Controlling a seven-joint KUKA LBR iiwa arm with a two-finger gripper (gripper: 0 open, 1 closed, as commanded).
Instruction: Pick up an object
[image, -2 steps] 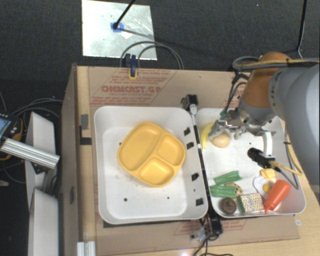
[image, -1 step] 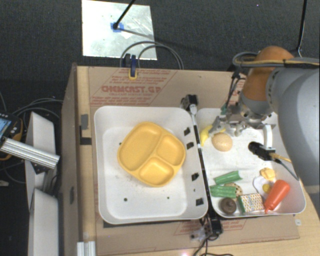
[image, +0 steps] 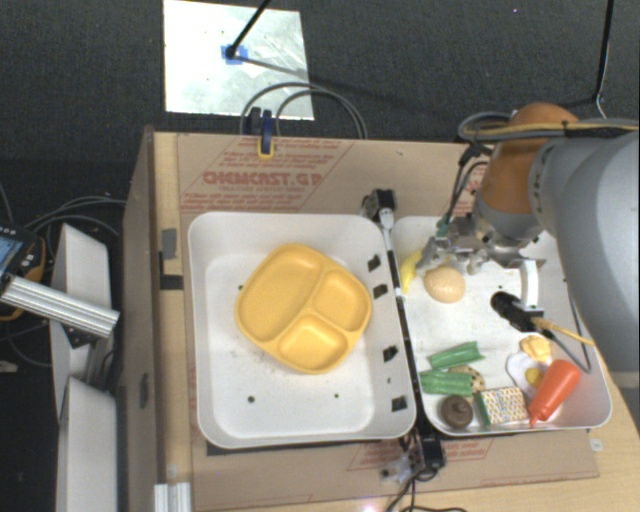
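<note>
My gripper (image: 456, 256) hangs over the back left part of the right bin (image: 590, 420), with the grey arm and its orange band coming in from the right. Just below it and touching its tip lies a beige egg-shaped object (image: 445, 286). A small yellow banana-like piece (image: 407, 268) rests to the left, against the bin wall. Nothing is seen lifted off the bin floor.
The right bin's front holds two green pods (image: 452, 366), a brown round piece (image: 458, 411), a waffle-like cracker (image: 503, 405), an orange bottle (image: 553, 391) and a small yellow item (image: 535, 348). A yellow divided plate (image: 303, 306) sits in the left bin (image: 225, 400).
</note>
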